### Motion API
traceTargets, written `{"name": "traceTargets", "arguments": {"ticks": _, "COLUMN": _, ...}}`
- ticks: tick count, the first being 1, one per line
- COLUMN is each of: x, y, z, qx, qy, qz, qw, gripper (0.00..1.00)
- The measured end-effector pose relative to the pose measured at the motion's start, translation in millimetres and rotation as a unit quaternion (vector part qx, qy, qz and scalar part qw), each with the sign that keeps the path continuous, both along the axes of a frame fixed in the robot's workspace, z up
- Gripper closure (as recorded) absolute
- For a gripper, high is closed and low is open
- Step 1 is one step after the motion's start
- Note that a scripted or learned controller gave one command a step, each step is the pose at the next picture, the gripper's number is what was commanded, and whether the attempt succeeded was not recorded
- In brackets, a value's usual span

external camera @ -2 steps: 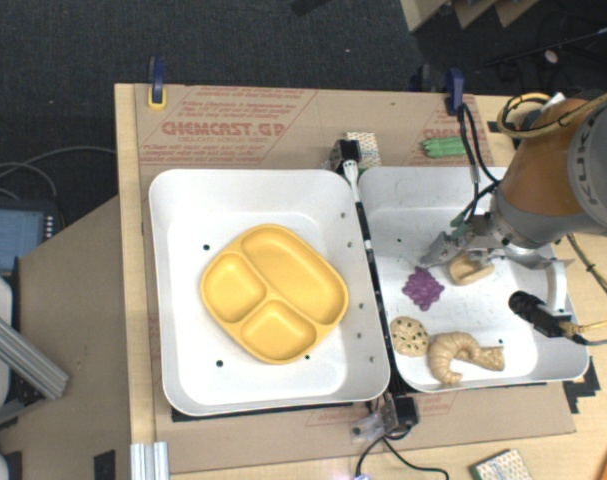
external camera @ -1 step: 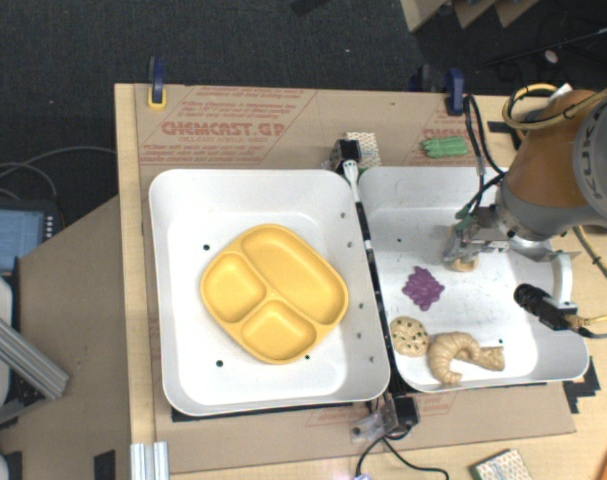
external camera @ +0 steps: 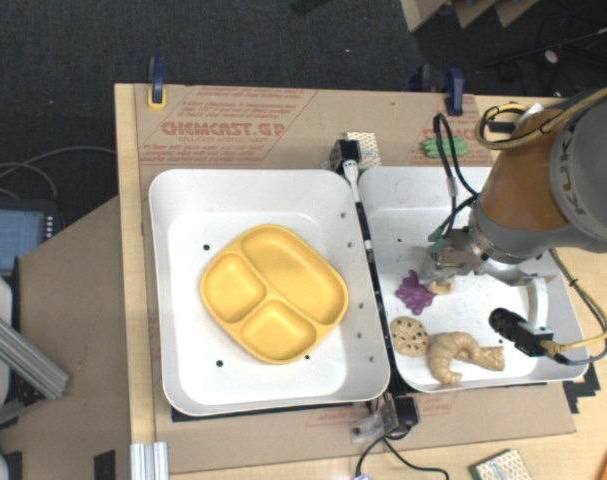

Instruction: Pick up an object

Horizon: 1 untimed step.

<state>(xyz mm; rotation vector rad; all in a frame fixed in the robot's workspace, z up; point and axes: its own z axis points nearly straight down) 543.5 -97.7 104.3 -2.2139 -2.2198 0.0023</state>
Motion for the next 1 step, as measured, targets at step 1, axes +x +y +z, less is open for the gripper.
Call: {"name": "traceTargets", "arguments": {"ticks": 1, "x": 1.1, "y": -2.7, "z": -0.2, "qx": -0.0012, "qy": -0.002, "qz": -0.001, "qw": 1.0, "gripper": 0.0}}
